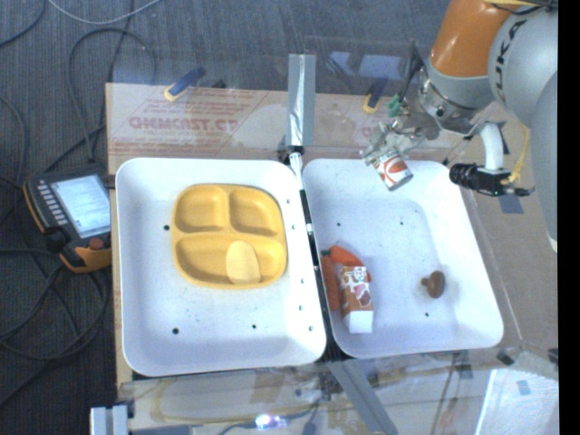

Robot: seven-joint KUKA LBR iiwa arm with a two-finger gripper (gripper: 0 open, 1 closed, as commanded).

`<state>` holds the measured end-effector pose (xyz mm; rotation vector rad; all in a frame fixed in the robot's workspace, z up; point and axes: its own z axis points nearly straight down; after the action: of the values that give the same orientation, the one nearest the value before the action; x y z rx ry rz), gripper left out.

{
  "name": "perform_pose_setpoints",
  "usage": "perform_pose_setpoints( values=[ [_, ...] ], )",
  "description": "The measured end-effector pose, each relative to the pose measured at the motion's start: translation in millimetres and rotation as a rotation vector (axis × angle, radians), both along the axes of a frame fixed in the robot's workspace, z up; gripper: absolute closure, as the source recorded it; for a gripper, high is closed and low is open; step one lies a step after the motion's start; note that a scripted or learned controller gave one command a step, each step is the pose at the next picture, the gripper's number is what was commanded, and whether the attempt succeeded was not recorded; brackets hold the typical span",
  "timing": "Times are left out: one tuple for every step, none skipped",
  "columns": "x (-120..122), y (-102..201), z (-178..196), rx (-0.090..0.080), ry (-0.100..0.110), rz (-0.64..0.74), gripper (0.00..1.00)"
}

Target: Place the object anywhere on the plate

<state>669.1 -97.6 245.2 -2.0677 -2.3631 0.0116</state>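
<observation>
Looking down at a slant, two shallow white bins are seen side by side on a bench: the left bin [145, 333] and the right bin [471, 315], touching along a shared middle edge. One yellow plate [204, 211] with divided compartments is set in the left bin, and one pale yellow oval piece [241, 263] is seen lying in its lower right compartment. Three loose things are counted at the right bin. One small red and white can [392, 169] is held tilted above the bin's upper edge, gripped between the fingers of the gripper [390, 145], which are closed around its upper part. One red and white carton [352, 288] is seen lying flat against the bin's left wall, near the dividing edge. One small brown lump [434, 285] is seen toward the lower right, well apart from the carton. One grey arm [507, 43] with an orange band is seen reaching in from the upper right. One handheld pendant [72, 211] with a lit screen is placed on the floor just beside the left bin. The raised walls where the bins meet stand between the can and the plate.
</observation>
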Motion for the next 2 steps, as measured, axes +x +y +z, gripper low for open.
perform_pose_setpoints(
  values=[
    [-1, 91, -66, 0.002, 0.001, -0.013, 1.0],
    [-1, 168, -66, 0.003, 0.001, -0.109, 1.0]
  ],
)
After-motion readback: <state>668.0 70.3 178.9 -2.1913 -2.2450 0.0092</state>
